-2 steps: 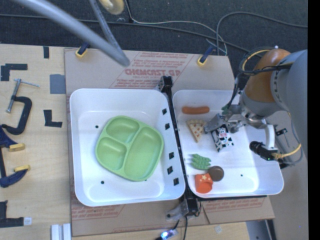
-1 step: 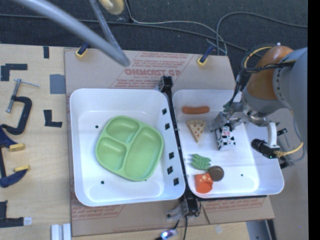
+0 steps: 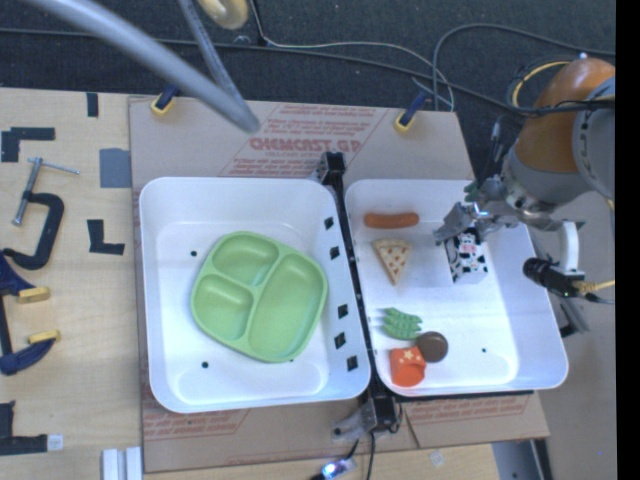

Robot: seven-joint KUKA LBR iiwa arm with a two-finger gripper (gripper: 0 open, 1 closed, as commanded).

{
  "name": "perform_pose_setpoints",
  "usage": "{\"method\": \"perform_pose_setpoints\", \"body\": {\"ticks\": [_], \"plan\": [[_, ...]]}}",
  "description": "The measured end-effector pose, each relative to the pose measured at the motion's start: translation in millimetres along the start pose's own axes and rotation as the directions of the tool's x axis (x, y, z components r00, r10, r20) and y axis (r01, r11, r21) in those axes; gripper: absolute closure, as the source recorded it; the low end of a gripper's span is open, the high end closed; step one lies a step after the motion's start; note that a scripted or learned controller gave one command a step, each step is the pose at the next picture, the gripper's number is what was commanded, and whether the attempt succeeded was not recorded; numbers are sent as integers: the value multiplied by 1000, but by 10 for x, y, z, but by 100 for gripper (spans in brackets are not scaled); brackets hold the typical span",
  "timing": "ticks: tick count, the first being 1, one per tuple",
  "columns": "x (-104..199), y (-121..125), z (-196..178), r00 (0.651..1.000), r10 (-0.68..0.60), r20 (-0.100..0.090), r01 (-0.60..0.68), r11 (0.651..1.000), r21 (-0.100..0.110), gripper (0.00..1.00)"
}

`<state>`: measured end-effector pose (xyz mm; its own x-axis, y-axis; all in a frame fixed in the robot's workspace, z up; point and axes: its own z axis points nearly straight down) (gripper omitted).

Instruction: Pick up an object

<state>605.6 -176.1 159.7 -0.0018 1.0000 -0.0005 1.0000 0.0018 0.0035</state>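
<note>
Over the right bin (image 3: 530, 363), the gripper (image 3: 466, 253) hangs low with a small black-and-white carton (image 3: 468, 260) at its tip — whether the carton is truly clamped or merely standing beneath it cannot be told from this angle. Left of the carton lie a pizza slice (image 3: 392, 260) and, above that, a sausage (image 3: 391, 220); lower down sit green leaves (image 3: 401, 321), a brown ball (image 3: 432, 346) and a red piece (image 3: 407, 367). Judging by the scatter, spacing favours single picks — the carton stands clear of its neighbours.
</note>
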Motion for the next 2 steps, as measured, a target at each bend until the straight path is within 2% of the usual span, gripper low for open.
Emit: {"method": "perform_pose_setpoints", "body": {"ticks": [2], "plan": [[23, 8, -1164, 1000, 0, 1, 0, 1000, 0, 100]]}}
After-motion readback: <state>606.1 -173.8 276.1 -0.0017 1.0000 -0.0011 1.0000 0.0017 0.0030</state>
